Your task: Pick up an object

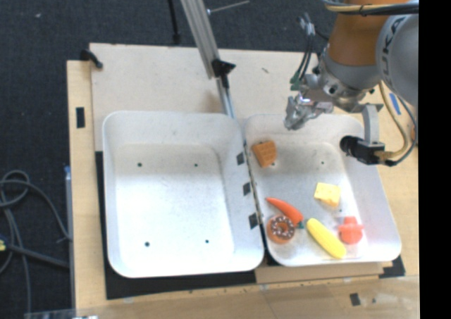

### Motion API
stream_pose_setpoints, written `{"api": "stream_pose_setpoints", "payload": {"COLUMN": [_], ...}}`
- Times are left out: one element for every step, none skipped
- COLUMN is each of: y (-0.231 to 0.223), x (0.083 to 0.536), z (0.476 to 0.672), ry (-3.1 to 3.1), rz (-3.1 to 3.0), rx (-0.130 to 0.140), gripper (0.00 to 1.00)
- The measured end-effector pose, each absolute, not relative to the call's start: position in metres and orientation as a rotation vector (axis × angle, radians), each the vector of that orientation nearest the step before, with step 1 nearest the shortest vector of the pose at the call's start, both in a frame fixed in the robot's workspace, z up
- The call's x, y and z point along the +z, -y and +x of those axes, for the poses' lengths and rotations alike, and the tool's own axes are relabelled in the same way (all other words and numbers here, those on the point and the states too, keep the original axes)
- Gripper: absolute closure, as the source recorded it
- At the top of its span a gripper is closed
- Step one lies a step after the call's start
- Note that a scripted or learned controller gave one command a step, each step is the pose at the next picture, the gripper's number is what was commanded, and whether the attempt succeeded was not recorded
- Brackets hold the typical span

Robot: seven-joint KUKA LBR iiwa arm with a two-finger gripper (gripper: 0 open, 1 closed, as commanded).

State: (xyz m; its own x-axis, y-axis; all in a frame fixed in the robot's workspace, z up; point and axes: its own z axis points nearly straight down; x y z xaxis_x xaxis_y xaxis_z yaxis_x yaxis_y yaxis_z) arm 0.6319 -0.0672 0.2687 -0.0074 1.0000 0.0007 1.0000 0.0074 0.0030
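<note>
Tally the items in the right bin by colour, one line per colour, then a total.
Orange: 2, the block and the carrot
Yellow: 2, the wedge and the banana
Red: 1, the small piece
Brown: 1, the doughnut
Total: 6

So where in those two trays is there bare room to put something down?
The left tray offers bare floor wall to wall. In the right tray, the carrot, doughnut, banana and cheese crowd the near end; free floor lies right of the orange block.
</note>
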Motion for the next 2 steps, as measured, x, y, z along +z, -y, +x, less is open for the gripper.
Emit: {"api": "stream_pose_setpoints", "payload": {"y": [0.01, -0.046], "x": [0.263, 0.268], "z": [0.631, 0.643], "ry": [-2.229, -2.23], "rz": [2.214, 2.212], "rx": [0.001, 0.003], "gripper": [1.0, 1.0]}}
